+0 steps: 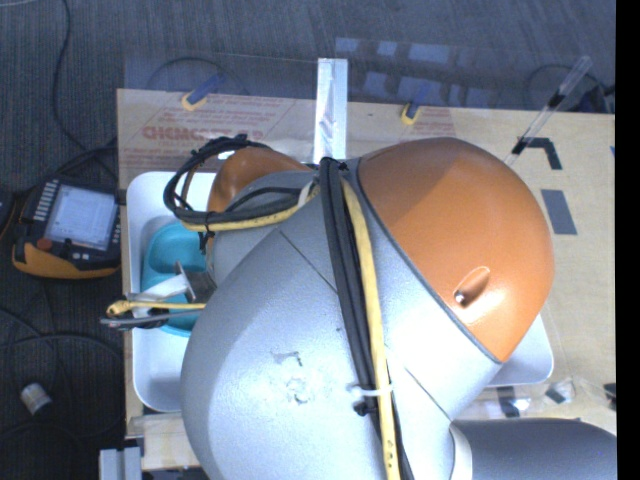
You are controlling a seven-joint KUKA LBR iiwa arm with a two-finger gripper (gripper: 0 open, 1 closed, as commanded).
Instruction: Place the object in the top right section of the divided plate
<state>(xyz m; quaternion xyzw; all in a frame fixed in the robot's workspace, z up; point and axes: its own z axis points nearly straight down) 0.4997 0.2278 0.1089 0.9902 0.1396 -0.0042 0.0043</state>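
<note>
White bin (150, 388), arm (400, 298) prob. hiding plate.

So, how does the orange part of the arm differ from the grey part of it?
The orange band sits upper right in the view, while the grey part fills the lower middle. The orange band bears a small oval recess; the grey part is plain with faint scuffs. Black and yellow cables run between the two. Both are smooth, rounded shells that hide most of the bins.

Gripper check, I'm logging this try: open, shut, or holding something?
Gripper: cannot be told; the arm covers the left bin.
</note>
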